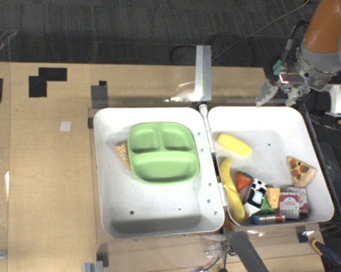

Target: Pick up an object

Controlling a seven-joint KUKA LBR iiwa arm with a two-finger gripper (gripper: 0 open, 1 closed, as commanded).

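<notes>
- Pincer (278,94) hovers above the right shallow white bin's (270,121) far rim, fingers seemingly apart, gripping nothing.
- Divided green plastic plate (161,152) lies in the left white bin (113,179).

Even overhead light, bright white bins (162,228), soft shadows, mild overall blur.

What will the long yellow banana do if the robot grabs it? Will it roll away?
The banana is curved and lies flat, so it probably won't roll far. It looks like smooth toy plastic, so it may slip between fingers. It touches the toys beside it, so pushing it would likely nudge the red toy too.
</notes>
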